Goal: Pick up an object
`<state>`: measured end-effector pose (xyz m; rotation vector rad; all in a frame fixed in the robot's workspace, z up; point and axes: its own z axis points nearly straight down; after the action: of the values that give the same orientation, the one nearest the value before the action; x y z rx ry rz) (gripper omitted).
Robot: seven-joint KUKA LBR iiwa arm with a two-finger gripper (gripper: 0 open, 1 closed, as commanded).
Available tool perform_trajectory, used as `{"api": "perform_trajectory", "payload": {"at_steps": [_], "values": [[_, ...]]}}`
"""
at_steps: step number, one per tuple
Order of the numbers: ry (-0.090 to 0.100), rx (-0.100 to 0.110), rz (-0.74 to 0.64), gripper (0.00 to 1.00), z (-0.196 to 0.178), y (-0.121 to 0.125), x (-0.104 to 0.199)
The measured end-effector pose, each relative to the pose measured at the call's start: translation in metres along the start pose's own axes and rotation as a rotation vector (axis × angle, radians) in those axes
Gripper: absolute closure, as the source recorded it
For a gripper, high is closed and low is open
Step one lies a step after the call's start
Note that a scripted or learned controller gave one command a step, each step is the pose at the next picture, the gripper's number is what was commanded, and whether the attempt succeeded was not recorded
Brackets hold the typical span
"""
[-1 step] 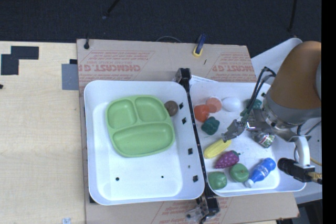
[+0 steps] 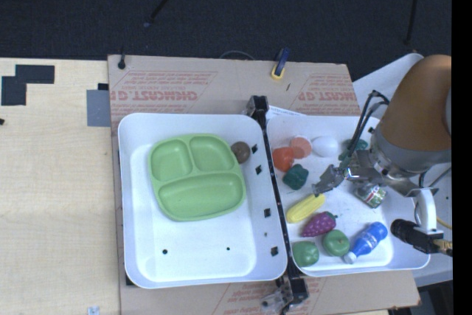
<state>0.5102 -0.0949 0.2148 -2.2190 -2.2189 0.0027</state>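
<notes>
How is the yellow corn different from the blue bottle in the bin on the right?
The corn is yellow all over; the bottle is blue with a white cap end. The corn lies near the middle of the right bin, close to the gripper; the bottle lies nearer the bin's front right corner. The bottle looks a little bulkier. Both lie on their sides, slanting the same way.

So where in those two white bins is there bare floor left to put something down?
The left bin has a wide bare strip between the green divided plate and its near wall. The right bin is crowded: corn, grapes, green apples and blue bottle pack its near end under the end effector.
</notes>
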Motion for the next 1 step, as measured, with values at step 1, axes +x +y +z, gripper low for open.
{"api": "perform_trajectory", "payload": {"at_steps": [1], "values": [[0.000, 0.004, 0.000, 0.00, 0.0463, -0.0055, -0.0043]]}}
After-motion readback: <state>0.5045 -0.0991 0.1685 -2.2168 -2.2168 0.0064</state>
